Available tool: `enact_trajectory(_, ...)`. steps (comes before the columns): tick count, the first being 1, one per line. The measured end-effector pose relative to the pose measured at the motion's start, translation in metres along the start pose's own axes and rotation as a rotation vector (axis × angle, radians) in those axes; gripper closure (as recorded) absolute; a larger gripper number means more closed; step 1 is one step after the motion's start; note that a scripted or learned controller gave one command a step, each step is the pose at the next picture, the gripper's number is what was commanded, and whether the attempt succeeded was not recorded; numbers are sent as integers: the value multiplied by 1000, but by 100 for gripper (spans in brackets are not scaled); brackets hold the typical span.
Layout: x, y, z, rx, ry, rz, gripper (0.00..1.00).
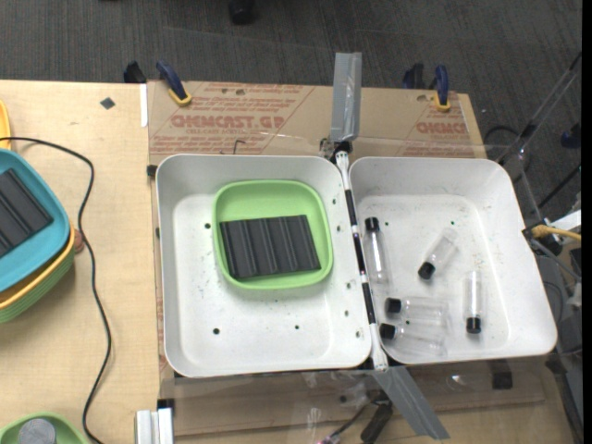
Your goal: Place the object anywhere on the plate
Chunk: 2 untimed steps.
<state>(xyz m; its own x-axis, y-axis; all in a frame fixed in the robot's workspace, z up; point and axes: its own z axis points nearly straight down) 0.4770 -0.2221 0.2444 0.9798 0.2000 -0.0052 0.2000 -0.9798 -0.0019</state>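
Vials (437, 255), perhaps five, lay in the right bin (504, 192), well apart from the green plate (314, 202) in the left bin (185, 248). Nothing was placed yet; picking and carrying remained.

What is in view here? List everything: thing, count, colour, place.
plate: one, green, square with rounded corners, in the left bin.
ridged pad: one, dark grey, lying on the plate.
left bin: one, white, bench centre.
right bin: one, white, beside the left bin.
vials: about five, clear with black caps, scattered in the right bin; one lies along the bin's left wall, the rest toward its near side.
cardboard sheet: one, brown with red print, under the bins' far edge.
clamps: two, blue and yellow, on the cardboard's far edge.
stacked trays: blue over green, far left.
cable: one, black, across the wooden bench at left.
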Motion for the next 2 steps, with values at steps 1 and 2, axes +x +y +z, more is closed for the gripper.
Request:
enact_trajectory(1,0,0,-1,0,0,0,0)
enact_trajectory(2,0,0,3,1,-1,1,0)
